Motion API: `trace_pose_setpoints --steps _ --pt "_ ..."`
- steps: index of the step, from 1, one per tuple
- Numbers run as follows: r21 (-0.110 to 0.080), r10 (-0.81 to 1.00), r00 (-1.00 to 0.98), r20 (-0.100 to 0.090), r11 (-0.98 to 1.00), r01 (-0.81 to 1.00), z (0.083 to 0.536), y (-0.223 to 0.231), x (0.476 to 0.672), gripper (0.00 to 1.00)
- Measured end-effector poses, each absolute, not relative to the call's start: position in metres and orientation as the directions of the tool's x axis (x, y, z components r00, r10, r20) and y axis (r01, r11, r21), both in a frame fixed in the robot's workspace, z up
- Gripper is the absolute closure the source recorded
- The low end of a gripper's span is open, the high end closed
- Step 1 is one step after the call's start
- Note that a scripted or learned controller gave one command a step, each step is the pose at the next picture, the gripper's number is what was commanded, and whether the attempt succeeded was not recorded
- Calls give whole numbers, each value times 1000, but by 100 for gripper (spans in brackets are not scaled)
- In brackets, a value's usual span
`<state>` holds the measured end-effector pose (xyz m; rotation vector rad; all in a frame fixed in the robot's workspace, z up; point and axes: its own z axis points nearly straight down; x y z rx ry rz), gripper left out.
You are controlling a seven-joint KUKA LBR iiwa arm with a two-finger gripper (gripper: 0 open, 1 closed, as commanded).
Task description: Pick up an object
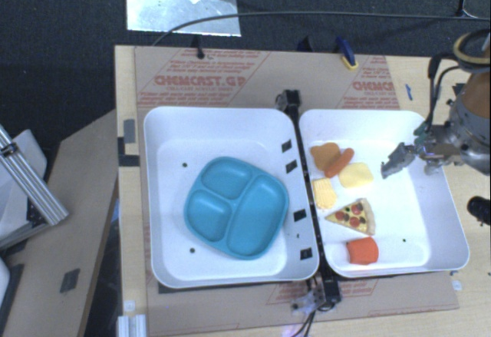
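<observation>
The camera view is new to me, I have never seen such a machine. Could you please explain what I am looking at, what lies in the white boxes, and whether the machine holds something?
This is one picture, taken by a fixed camera above a bench, looking down at a slant. A robot arm reaches in from the right side. At its tip is the claw, the part meant for grasping; it hangs over the right bin, and nothing shows between its fingers, so it holds nothing.

Two shallow white bins stand side by side. The left bin holds a blue divided plate. The right bin holds toy food: an orange piece with a small sausage, two yellow pieces, a pizza slice, and a red-orange piece. The claw is just to the right of the upper yellow piece, apart from it.
</observation>
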<state>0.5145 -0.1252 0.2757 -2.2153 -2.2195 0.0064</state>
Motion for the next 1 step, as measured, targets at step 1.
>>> trace_pose_setpoints --steps 1 --pt "2 1000 -4 -1 4 1000 280 -125 516 0"
